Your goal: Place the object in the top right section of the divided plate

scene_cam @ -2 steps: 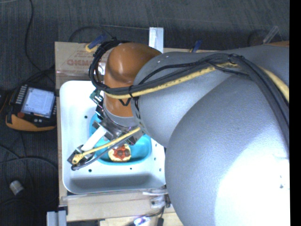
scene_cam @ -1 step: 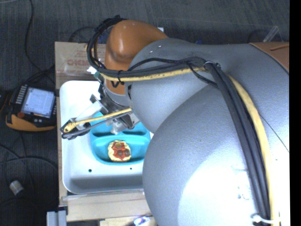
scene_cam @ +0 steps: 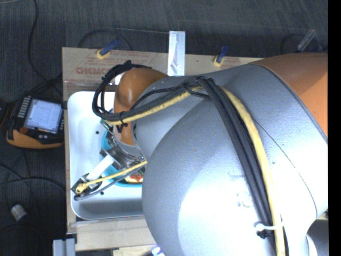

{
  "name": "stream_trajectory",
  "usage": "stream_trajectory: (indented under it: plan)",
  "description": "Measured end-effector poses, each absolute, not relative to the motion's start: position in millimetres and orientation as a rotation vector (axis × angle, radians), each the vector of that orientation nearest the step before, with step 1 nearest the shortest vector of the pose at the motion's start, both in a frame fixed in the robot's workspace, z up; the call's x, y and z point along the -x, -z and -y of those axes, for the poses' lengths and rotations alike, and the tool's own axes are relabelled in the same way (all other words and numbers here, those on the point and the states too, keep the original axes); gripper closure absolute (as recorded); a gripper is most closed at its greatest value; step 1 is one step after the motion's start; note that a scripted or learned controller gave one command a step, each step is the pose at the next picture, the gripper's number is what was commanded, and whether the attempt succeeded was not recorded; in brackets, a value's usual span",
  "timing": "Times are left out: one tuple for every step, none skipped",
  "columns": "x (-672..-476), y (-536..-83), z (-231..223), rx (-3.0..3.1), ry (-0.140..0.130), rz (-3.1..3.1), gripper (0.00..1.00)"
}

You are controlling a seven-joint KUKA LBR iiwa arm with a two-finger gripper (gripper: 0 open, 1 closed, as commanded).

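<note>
The grey arm with its orange band reaches over the left white bin (scene_cam: 80, 121) and covers most of the view. My gripper (scene_cam: 113, 154) hangs low inside that bin, largely hidden under the wrist. A sliver of something blue (scene_cam: 108, 167) shows just beneath it, and a small orange-red patch (scene_cam: 134, 178) peeks out at the arm's edge. I cannot tell whether either belongs to the divided plate or to the object. Nothing can be seen held.
The bin's left wall and near rim (scene_cam: 101, 212) are in sight. A handheld pendant with a lit screen (scene_cam: 40, 119) lies on the floor to the left. Clamps (scene_cam: 108, 48) sit along the bench's far edge.
</note>
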State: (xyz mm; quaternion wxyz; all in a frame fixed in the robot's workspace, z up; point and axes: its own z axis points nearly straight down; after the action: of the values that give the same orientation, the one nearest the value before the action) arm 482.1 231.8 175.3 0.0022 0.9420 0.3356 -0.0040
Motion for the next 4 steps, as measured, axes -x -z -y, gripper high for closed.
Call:
stream_trajectory:
  plan:
    - [-482.6, -183.1, -231.9, -3.121, 0.009, -0.334, 1.00]
    - [-482.6, -183.1, -231.9, -3.121, 0.009, -0.330, 0.00]
    - [-482.0, -190.3, -230.7, -3.118, 0.019, -0.337, 1.00]
    - [-481.9, -190.3, -230.8, -3.118, 0.019, -0.337, 0.00]
